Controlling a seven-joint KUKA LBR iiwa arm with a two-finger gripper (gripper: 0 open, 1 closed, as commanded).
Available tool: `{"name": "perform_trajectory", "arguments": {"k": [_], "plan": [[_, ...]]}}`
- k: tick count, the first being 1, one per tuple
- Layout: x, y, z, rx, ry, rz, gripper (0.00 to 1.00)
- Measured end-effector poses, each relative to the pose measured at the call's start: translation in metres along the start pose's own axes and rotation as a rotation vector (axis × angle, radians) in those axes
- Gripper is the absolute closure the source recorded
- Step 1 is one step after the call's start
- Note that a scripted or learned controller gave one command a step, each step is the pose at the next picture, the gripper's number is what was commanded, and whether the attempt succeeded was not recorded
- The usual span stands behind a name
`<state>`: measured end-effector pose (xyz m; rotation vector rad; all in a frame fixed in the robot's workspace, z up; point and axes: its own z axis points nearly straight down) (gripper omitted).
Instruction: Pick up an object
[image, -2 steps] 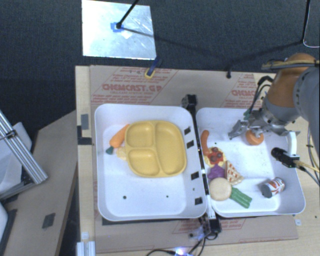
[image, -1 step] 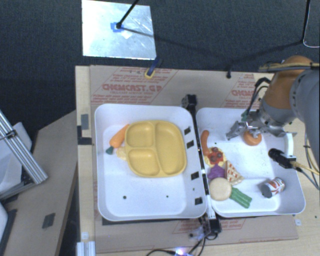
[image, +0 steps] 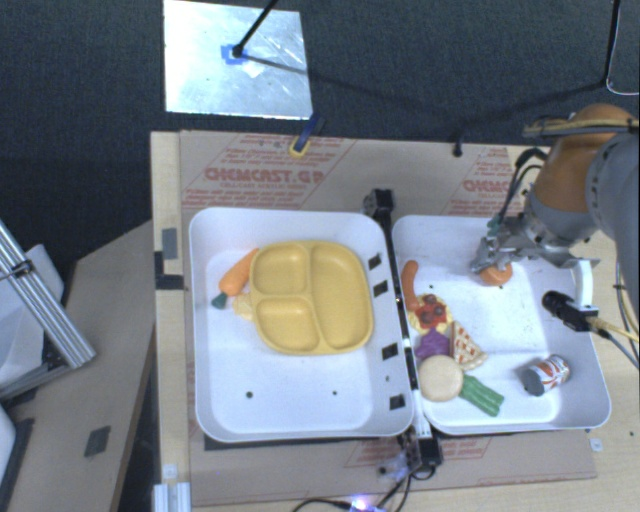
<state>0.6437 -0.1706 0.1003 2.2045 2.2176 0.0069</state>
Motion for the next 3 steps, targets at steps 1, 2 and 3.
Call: {"name": "perform_trajectory", "arguments": {"k": [1, 2, 3], "plan": [[0.002, 0.005, -0.044, 0.009, 0.007, 0.002, 1.00], [0.008, 0.010, -0.090, 0.009, 0.007, 0.000, 1.00], [0.008, 0.011, -0.126, 0.010, 0.007, 0.001, 1.00]]}}
